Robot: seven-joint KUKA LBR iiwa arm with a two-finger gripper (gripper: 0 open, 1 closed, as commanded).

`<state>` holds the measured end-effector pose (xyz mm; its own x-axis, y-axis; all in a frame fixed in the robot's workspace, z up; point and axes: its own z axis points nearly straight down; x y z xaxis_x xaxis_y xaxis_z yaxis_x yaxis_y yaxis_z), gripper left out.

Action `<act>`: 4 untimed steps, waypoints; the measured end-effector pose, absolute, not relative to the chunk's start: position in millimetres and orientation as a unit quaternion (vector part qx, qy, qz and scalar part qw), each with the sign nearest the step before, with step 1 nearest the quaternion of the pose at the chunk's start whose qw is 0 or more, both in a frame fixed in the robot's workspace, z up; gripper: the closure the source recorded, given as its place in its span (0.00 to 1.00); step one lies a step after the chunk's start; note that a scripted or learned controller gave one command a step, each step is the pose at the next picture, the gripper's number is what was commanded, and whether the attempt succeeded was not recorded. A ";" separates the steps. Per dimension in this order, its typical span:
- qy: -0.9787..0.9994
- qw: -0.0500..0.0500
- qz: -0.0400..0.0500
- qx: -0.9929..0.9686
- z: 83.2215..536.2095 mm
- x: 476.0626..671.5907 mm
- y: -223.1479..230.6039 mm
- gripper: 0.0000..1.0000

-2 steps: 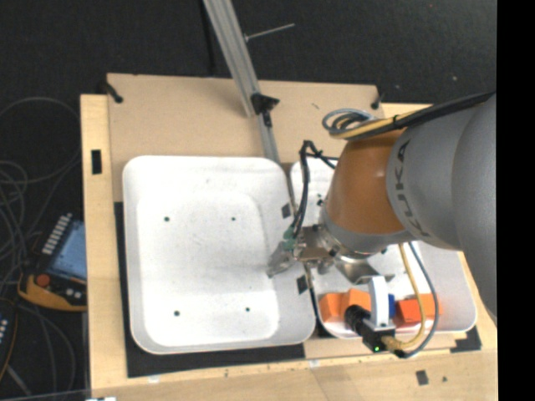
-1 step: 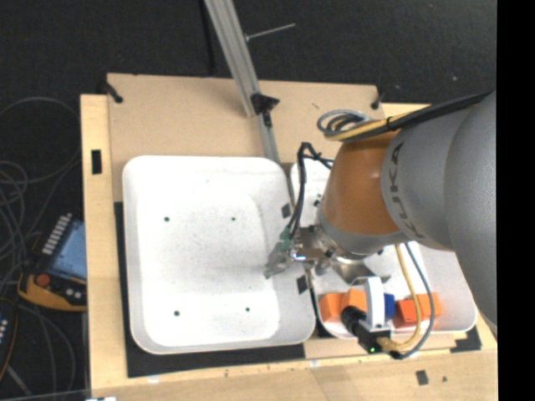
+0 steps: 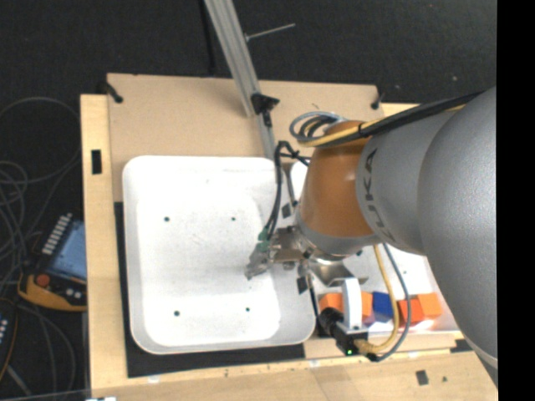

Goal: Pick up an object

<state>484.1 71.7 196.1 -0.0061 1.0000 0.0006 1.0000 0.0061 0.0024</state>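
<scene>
Your arm sets its claw low over the left bin, near its right wall; grip state cannot be told.

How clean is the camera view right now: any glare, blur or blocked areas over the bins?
Camera view: lighting is even and soft, the left bin bright white but not blown out; its small dark dots stay sharp. The arm looms large and slightly soft, covering most of the right bin. The gripper looks small and dim, with fine detail hard to read.
</scene>
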 end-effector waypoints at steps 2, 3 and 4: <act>0.705 0.004 0.001 0.709 196.5 506.0 -7.7 0.00; 0.709 0.000 0.000 0.705 196.5 485.7 38.3 0.00; 0.709 -0.001 0.000 0.705 196.4 484.6 45.4 0.00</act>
